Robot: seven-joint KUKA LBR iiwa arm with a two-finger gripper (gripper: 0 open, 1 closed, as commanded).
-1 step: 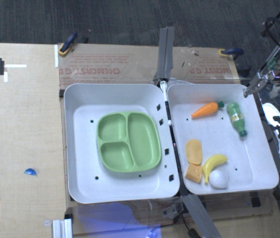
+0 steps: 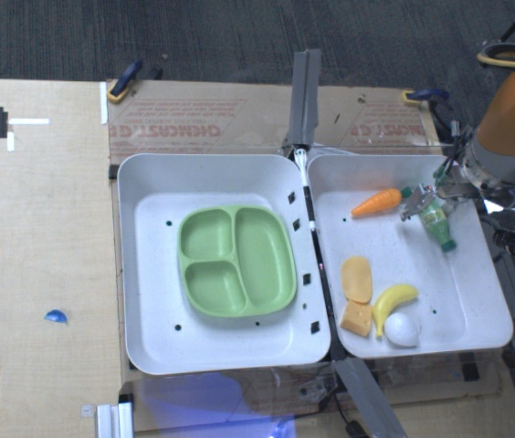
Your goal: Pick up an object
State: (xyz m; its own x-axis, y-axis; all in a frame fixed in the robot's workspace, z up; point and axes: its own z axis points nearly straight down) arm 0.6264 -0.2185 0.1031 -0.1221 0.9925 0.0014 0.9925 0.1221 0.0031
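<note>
The right bin (image 2: 477, 290) holds an orange carrot (image 2: 376, 203) near its back, with a pale green bottle-like object (image 2: 439, 226) to the carrot's right. Toward the front lie a flat orange-yellow piece (image 2: 357, 278), a small orange block (image 2: 356, 318), a yellow banana (image 2: 391, 301) and a white egg (image 2: 403, 329). My gripper (image 2: 425, 201) hangs at the back right of this bin, between the carrot's green top and the upper end of the green object, very close to both. The arm (image 2: 506, 121) comes in from the right edge.
The left bin (image 2: 148, 245) holds a green divided plate (image 2: 237, 261). A grey upright post (image 2: 305, 99) stands behind the seam between the bins. Cardboard lies behind the bins, and a wooden bench top (image 2: 38, 226) stretches to the left with a small blue item (image 2: 55, 317).
</note>
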